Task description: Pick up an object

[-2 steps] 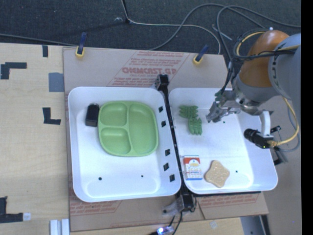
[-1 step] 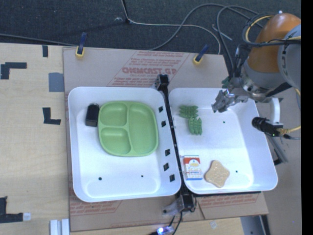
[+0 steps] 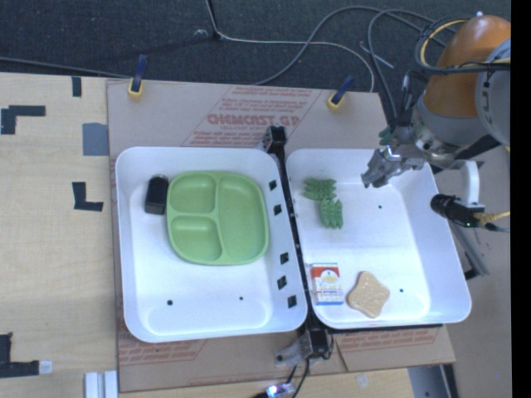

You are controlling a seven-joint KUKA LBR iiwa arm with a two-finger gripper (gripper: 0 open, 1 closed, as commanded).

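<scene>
Two white bins [image 3: 415, 247] sat on the counter; the hand [image 3: 377, 175], its state unclear, hovered beside green leaves [image 3: 325, 201], likely targeting them.

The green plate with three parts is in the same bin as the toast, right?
No. The camera view shows the green plate in the left bin, and the toast in the right bin.

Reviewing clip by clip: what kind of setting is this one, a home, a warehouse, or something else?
Most likely a robotics lab bench set up for pick trials. Two white bins sit clamped side by side on a board, loose cables trail over dark carpet, and the arm's gripper hangs above toy-like items such as a green divided plate.
</scene>
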